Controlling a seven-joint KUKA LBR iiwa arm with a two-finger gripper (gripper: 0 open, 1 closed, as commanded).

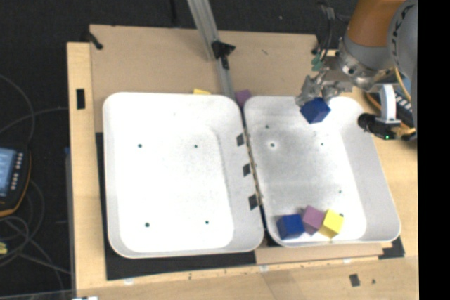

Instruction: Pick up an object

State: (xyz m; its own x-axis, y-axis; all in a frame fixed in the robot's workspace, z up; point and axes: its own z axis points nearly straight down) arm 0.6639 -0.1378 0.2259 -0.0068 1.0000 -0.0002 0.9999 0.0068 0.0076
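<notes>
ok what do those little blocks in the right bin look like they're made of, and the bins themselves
The blue block, purple block and yellow block look like matte foam or painted wood: flat colour, no glare; hard to tell which. The right bin and left bin look like smooth moulded white plastic, with rounded corners and a soft sheen.

Below the jaws a dark blue cube (314, 111); farther off, blue cube (290, 225), purple cube (312, 218), yellow cube (332, 223), in a speckled white bin (365, 172)
</notes>
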